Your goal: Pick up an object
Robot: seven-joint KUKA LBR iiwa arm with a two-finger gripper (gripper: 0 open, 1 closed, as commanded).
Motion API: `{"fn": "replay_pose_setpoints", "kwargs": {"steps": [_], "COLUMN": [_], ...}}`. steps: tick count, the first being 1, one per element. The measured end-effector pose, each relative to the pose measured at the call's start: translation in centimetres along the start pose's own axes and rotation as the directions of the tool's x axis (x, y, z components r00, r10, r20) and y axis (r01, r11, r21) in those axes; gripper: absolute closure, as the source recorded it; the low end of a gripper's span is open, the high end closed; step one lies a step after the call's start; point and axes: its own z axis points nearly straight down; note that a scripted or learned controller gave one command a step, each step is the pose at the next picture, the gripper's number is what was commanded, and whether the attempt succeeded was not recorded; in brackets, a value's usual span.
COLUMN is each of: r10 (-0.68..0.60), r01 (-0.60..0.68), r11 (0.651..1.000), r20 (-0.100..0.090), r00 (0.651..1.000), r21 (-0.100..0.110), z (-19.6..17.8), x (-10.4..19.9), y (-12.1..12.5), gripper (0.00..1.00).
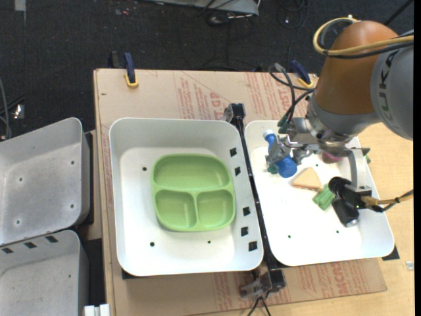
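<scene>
Blue rounded object (287, 168) lies in the right bin (309, 242), upper-left part, just beside the gripper (275, 157) on its lower-right side. Can't tell whether the gripper is clenched or released. Tan wedge (306, 178) sits just right of the blue object.

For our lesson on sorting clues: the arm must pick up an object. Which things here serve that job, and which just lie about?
Job: gripper; blue object, tan wedge, green block in right bin.
Lying about: green divided tray in left bin; clamp.
</scene>
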Motion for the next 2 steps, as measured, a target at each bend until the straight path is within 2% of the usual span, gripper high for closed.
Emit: {"fn": "replay_pose_setpoints", "kwargs": {"steps": [2], "r10": [0.0], "r01": [0.0], "r11": [1.0], "r20": [0.0], "r00": [1.0], "r21": [0.0], "z": [2.6], "x": [9.1], "y": [-2.6], "gripper": [1.0]}}
